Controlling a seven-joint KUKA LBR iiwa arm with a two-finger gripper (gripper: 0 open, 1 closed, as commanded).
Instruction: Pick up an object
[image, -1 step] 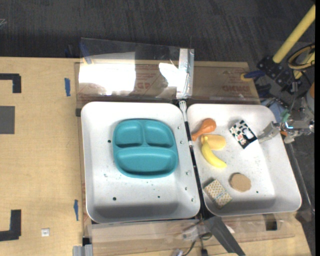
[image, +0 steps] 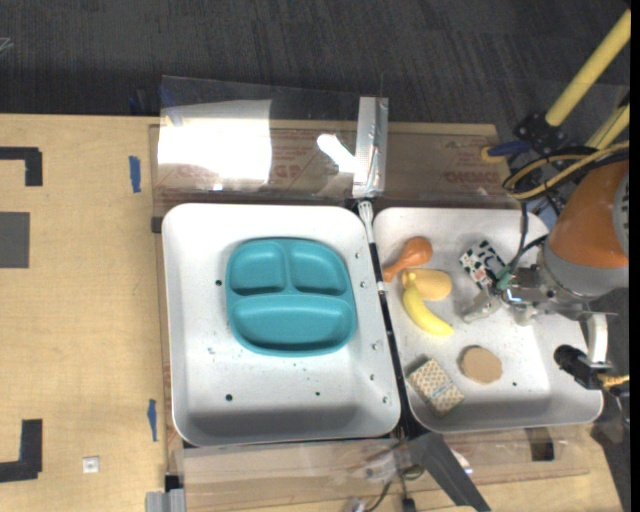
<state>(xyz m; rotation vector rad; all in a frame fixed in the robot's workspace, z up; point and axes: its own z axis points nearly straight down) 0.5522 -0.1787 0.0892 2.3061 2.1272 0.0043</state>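
The arm enters the right bin (image: 575, 395) from its right edge, orange band above the wrist. The end effector (image: 492, 298) sits low over the bin floor near the middle of the bin; whether it is open or closed cannot be determined.

Objects in the right bin:
- Banana (image: 424, 310): just beside the end effector, toward the bin's left edge.
- Yellow-orange fruit (image: 434, 284): touching the banana's upper end.
- Orange object (image: 408, 253): near the bin's far left corner.
- Black-and-white patterned object (image: 481, 261): just beyond the end effector, toward the far edge.
- Round brown disc (image: 481, 364): toward the near edge.
- Patterned block (image: 435, 385): near the near left corner.

The left bin (image: 190, 330) carries a teal divided plate (image: 291, 295) at its centre
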